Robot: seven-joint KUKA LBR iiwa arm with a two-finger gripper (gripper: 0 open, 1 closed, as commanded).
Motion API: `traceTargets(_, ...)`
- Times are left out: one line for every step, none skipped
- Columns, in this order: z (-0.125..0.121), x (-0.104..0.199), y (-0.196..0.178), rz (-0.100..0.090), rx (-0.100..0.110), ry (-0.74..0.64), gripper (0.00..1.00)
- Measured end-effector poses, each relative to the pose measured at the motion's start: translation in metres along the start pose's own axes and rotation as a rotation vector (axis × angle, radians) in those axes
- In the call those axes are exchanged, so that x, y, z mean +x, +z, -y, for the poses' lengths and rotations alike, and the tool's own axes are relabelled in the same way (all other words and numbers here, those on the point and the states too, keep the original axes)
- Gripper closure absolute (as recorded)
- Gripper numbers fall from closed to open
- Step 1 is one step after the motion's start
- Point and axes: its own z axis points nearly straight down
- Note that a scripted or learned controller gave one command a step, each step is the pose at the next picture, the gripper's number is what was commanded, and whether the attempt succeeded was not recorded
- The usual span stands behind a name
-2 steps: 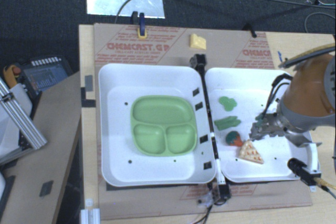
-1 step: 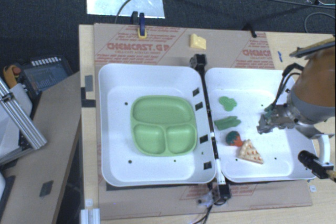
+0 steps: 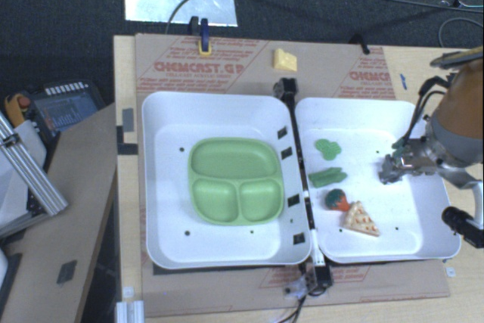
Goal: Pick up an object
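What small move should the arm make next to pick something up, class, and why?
Probably a short move left and toward the near rim, to bring the gripper over the pizza slice. The gripper sits in the right bin right of the food pieces, and that slice lies nearest it.

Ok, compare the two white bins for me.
The left bin bears a green divided plate; the right bin bears small toy foods, including a pizza slice. The gripper is over the right bin, not the left. Both are shallow, white, side by side.
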Motion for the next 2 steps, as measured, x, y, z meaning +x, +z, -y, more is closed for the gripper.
traceTargets(-0.026,0.044,-0.008,-0.003,0.002,-0.005,1.0)
traceTargets(-0.052,0.095,-0.016,-0.004,0.002,-0.006,1.0)
